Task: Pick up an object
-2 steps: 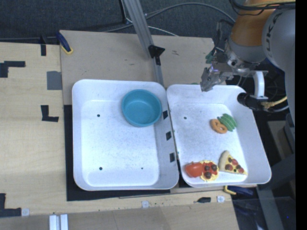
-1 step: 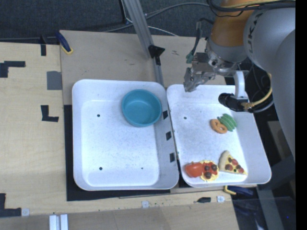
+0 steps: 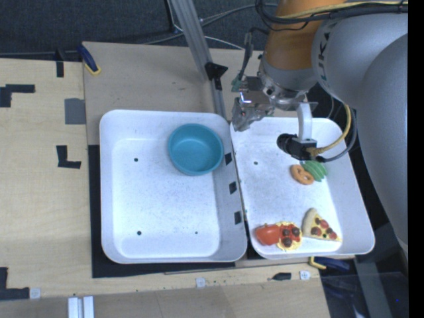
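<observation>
Fingers (image 3: 242,119) hover over right bin (image 3: 268,184) far-left corner rim.

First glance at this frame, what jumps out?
The big grey arm with its orange band fills the upper right, its gripper hanging over the far-left corner of the right bin. Next is the blue bowl, alone at the far right of the left bin. Then the small toy foods in the right bin: a pizza slice and a red-and-yellow piece along the near edge.

Even, soft light; mild blur
</observation>
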{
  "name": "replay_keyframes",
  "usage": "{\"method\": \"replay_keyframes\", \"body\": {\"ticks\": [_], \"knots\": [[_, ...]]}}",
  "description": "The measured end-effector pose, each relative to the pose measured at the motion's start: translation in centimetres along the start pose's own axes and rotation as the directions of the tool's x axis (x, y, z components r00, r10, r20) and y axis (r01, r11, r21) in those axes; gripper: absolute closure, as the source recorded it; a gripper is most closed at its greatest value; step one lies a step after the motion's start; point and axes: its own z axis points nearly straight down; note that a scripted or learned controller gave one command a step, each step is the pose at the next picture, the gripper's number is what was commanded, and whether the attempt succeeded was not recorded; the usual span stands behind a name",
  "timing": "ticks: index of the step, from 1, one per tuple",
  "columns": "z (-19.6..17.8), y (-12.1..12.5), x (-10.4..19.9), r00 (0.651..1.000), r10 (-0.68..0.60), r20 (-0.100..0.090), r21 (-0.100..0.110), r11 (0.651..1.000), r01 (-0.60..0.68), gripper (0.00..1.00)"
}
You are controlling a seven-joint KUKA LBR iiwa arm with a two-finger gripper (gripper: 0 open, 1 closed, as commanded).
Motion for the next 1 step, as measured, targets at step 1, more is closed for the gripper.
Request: {"method": "replay_keyframes", "body": {"ticks": [1], "knots": [[1.64,0.77,5.31,1.000,0.000,0.000,0.001,1.000,0.000,1.00]]}}
